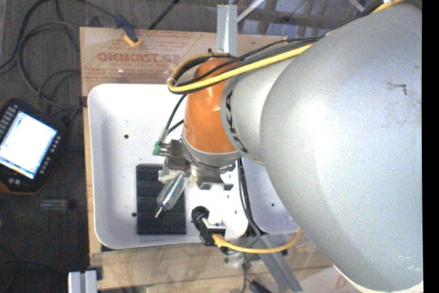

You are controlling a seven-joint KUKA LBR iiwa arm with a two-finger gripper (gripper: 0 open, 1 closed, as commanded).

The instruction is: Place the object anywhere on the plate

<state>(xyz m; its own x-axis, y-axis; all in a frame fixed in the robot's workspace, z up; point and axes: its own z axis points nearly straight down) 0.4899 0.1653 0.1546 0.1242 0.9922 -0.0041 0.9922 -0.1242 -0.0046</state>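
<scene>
A black ridged rectangular slab (pixel 149 206) lies flat in the near part of the left white bin (pixel 113 147). My gripper (pixel 164 199) hangs over the slab's right half, its metal tip pointing down at the ridged surface. I cannot make out anything held at the tip. The grey arm with its orange band (pixel 206 113) reaches in from the right and hides the bin's right side and most of the right bin.
A small green part (pixel 158 146) sticks out at the wrist's left side. Yellow and black cables (pixel 226 65) loop around the arm. A pendant with a lit screen (pixel 27 146) lies on the floor left of the bench.
</scene>
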